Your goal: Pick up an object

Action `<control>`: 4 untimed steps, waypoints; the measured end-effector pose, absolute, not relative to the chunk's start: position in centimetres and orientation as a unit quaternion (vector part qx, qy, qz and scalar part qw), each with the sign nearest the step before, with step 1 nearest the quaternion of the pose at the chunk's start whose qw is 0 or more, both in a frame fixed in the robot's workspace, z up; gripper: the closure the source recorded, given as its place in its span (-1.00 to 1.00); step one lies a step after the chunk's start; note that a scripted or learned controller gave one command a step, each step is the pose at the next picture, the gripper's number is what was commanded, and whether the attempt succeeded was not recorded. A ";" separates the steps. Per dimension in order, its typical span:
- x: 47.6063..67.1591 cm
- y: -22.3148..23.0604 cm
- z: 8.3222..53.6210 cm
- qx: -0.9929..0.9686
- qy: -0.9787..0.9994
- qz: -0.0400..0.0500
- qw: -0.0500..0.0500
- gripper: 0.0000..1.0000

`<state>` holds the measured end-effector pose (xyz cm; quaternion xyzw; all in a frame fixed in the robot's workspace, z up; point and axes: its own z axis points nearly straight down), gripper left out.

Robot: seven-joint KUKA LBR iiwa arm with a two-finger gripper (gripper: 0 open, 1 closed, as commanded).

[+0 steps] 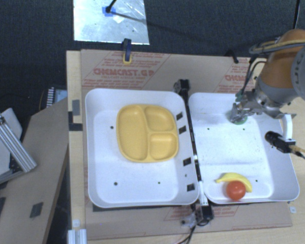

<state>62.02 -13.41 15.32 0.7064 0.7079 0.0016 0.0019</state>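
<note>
In the right bin (244, 151), a yellow banana (233, 178) lies near the front edge with a red tomato (236, 190) touching it just in front. My gripper (238, 115) is low over the far part of the same bin, near its back wall and well away from both fruits. Nothing is visibly held in it. The left bin (104, 177) holds a yellow divided plate (146, 133) with three compartments, lying flat at its middle.
A black hinge strip (189, 136) runs between the two bins. The bins rest on a cardboard sheet (142, 67). A metal plate (111, 14) lies beyond the bench at the back, and an aluminium frame (7, 141) stands at the left.
</note>
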 end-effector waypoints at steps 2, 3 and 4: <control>61.5 -8.6 22.0 0.704 0.710 0.001 0.000 1.00; 59.3 -3.8 22.2 0.704 0.710 0.000 -0.001 1.00; 58.8 1.3 21.5 0.704 0.711 0.001 -0.001 1.00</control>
